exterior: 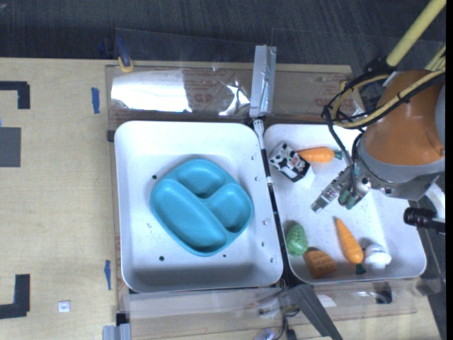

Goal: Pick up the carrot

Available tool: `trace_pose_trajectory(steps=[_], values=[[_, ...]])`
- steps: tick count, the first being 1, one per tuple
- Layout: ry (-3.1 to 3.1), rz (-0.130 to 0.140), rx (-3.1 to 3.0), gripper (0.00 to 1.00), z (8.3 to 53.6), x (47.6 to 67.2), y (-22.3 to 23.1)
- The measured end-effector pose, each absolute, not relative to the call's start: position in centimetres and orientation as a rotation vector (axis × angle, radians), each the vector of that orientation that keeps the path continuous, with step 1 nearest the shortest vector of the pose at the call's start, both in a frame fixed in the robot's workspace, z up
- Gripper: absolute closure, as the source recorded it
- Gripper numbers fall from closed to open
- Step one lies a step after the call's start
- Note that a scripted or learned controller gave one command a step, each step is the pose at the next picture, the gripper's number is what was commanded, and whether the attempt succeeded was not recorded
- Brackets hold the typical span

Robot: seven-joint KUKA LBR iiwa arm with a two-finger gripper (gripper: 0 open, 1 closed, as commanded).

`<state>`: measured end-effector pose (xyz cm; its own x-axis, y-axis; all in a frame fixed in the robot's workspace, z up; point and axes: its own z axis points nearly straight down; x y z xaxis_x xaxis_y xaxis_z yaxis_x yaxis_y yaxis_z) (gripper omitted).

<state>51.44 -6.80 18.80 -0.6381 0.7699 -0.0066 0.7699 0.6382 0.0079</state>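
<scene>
A smooth, tapered orange carrot (348, 240) lies at the lower right, in the right bin (403, 268), beside a white lump (377, 258). Just above hangs the metal gripper (328, 196), fingers slightly parted, holding nothing. Left, a glossy blue divided plate (202, 205).

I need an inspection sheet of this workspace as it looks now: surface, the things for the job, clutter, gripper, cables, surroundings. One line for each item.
Surface: wooden bench bearing a left bin and a right bin, side by side.
Job's things: two carrot-like pieces in the right bin, carrot near its front and a second orange piece at its back.
Clutter: cow-patterned toy, green item, brown-orange item, white item in the right bin; blue divided plate in the left bin.
Gripper: gripper above the right bin's middle, nothing visibly between its fingers.
Cables: black cables looping near the orange band.
Surroundings: clear panels behind the bins; black tape marks on the bench.
</scene>
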Motion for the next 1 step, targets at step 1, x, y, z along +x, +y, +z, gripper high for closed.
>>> trace_pose_trajectory(steps=[1], values=[[2.839, 0.002, 1.339, 0.00, 18.47, 51.24, -6.90]])
